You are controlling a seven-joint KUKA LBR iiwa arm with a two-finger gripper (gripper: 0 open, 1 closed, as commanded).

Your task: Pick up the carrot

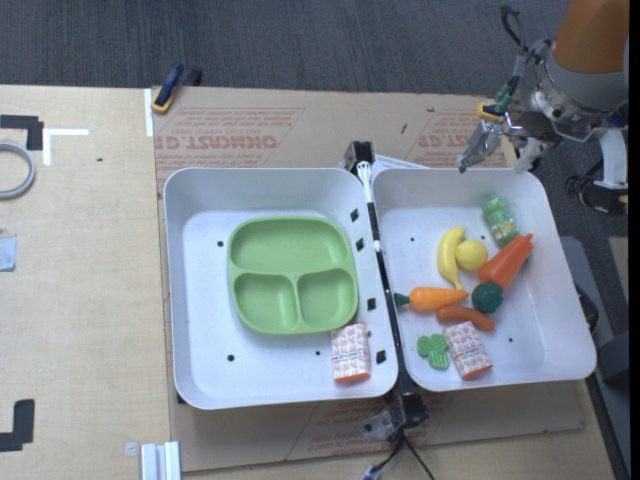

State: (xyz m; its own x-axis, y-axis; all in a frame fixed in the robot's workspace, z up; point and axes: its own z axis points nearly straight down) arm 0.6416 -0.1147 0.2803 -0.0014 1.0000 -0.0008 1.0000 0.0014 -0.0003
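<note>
- Gripper [497, 140] hangs above the right bin's [560, 368] far rim, nothing in it; whether its fingers are apart or closed, I cannot tell.
- Carrot [437, 297], orange with a small green top, lies mid-bin, touching the banana [449, 254].
- Arm [592, 30] is cut off at the frame's edge.
- Carton [468, 351] print is unreadable.

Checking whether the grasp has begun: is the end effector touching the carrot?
Apart. The camera view shows the end effector above the right bin's far rim, with bare bin floor between it and the carrot.
</note>
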